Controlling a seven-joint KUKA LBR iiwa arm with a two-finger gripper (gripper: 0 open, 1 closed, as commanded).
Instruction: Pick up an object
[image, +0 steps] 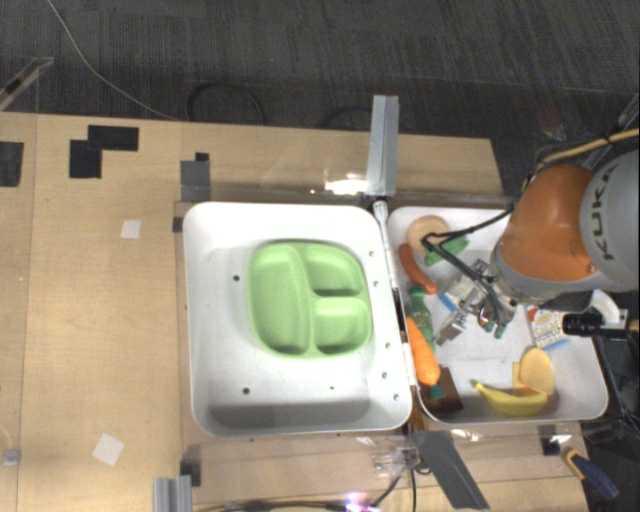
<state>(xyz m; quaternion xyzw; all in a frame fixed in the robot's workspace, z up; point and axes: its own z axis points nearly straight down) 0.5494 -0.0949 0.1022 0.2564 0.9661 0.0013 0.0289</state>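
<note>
One claw (462, 322) hangs low in the right bin (590, 400), beside the carrot (422, 356); finger state unreadable. Banana (513, 399) lies nearby.

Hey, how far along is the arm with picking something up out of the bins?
Nothing looks picked yet. The gripper is low in the right bin, beside the carrot. The banana lies on the bin floor, and the green tray sits in the left bin. Grasping and lifting remain.

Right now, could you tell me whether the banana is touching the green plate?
Apart. The camera view shows the banana lying in the right bin, while the green plate sits in the left bin, with the bin walls between them.
</note>
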